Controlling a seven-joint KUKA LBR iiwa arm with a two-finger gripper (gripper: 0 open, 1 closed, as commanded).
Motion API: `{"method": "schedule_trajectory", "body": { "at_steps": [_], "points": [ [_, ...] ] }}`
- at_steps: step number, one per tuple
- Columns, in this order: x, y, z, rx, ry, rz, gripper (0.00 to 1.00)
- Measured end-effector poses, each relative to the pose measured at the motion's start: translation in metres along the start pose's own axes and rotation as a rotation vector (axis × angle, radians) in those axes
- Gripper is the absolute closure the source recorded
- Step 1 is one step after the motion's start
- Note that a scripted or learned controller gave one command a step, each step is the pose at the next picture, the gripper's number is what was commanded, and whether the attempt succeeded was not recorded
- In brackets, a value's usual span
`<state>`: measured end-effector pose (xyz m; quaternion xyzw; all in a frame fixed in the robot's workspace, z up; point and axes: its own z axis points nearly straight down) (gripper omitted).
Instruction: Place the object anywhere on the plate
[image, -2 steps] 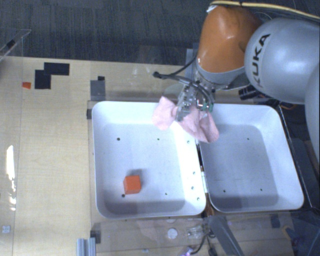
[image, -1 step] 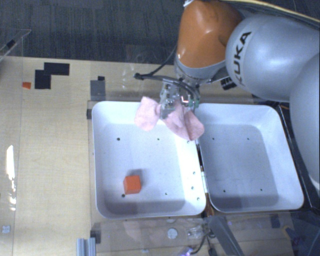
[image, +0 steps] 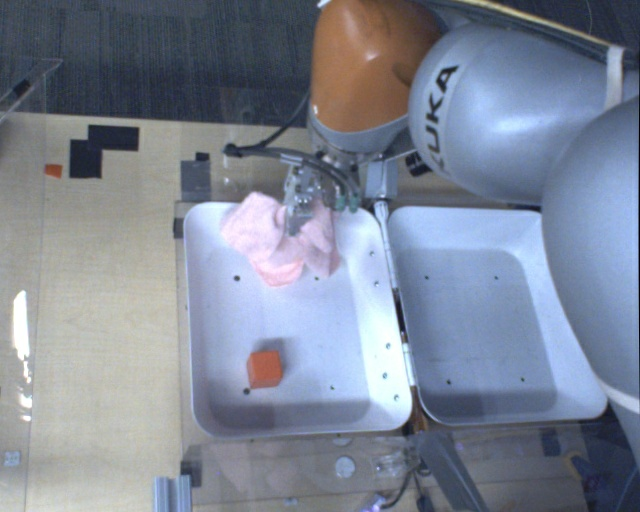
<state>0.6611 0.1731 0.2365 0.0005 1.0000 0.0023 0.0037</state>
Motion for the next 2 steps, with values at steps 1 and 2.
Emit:
{"method": "schedule_trajectory", "body": {
  "at_steps": [1,2],
  "points": [
    [0.0109,0.0495,0.0115,0.001,0.003,-0.001,1.00],
    [0.0107,0.0494,0.0109,0.000,0.002,-0.001,0.00]
  ]
}}
